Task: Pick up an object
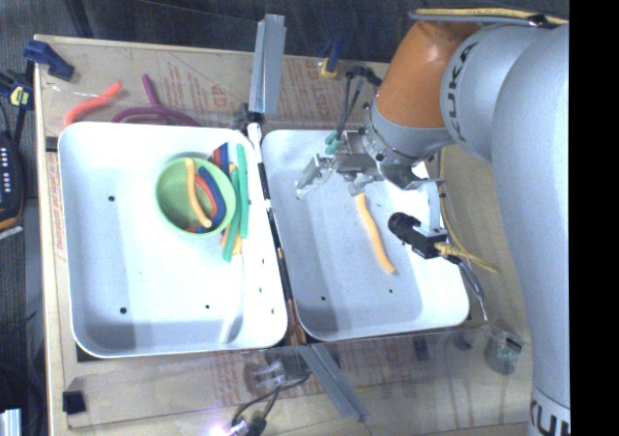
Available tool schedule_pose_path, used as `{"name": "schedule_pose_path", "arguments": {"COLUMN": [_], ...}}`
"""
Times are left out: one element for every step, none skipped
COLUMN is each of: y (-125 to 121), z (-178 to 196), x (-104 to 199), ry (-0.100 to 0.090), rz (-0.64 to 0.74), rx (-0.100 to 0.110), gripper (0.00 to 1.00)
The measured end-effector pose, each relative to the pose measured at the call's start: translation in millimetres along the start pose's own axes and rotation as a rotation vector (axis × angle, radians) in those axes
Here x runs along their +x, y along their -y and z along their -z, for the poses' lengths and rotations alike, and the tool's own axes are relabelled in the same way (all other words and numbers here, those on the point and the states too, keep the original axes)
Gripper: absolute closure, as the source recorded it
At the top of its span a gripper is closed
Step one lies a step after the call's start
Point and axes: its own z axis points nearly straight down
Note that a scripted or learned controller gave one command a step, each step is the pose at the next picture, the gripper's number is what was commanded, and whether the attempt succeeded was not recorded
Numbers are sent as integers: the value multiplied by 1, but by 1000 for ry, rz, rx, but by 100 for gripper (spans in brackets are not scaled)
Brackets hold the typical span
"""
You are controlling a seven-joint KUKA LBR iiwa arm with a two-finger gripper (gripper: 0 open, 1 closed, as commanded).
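Note:
An orange stick-shaped object (pixel 375 234) lies in the right bin (pixel 329 299), slanting from upper left to lower right. My gripper (pixel 319 176) hovers over the back of that bin, just up and left of the stick's upper end, its metal fingers (pixel 308 180) pointing left. Nothing shows between them. In the left bin (pixel 116 270) a green bowl (pixel 182 194) holds yellow, red and blue pieces, with green sticks (pixel 238 207) lying along its right side.
A grey metal bar (pixel 266 62) stands behind the gap between the bins. Orange and purple cables (pixel 145 110) lie on the bench behind the left bin. The arm's big grey body covers the right side.

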Motion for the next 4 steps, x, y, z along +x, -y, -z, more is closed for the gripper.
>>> {"name": "schedule_pose_path", "arguments": {"y": [4, -4, 40, 38], "z": [3, -98, -111, -43], "x": [-47, -91, -100, -102], "ry": [2, 1, 1, 1], "rz": [160, 273, 227, 213], "rx": [-3, -1, -3, -4], "gripper": [0, 0, 0, 0]}}
